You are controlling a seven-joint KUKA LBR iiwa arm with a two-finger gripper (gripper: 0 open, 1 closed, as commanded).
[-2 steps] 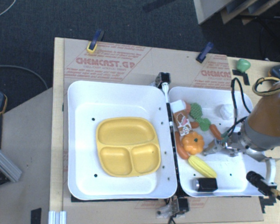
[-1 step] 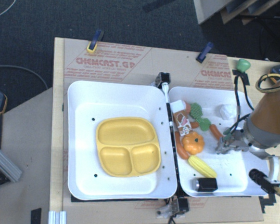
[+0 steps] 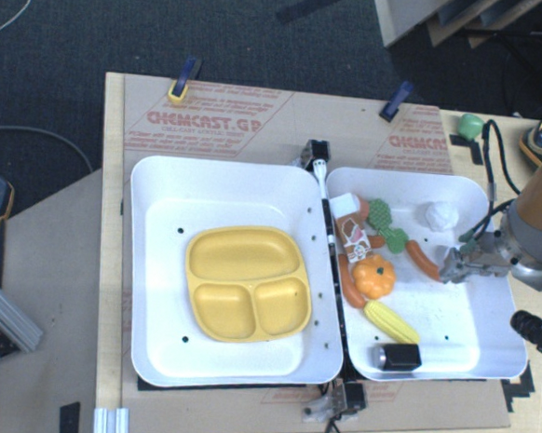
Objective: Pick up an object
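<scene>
Nearest the lens, a dark cylindrical object (image 3: 398, 356) lies at the front of the right bin (image 3: 485, 349), well off to the left of the gripper (image 3: 458, 263), which hangs low by the far wall. Whether it is released or clenched cannot be told from this angle. An orange-red sausage-shaped toy (image 3: 424, 259), the likeliest target, lies just beside the gripper on its left, near a white ball (image 3: 438, 215). Beyond it sit a toy pumpkin (image 3: 374, 278), corn cob (image 3: 392, 321) and green piece (image 3: 380, 213). The round sausage may well roll away, leaving an empty grasp. A yellow divided tray (image 3: 245, 282) occupies the left bin (image 3: 160, 202).
</scene>
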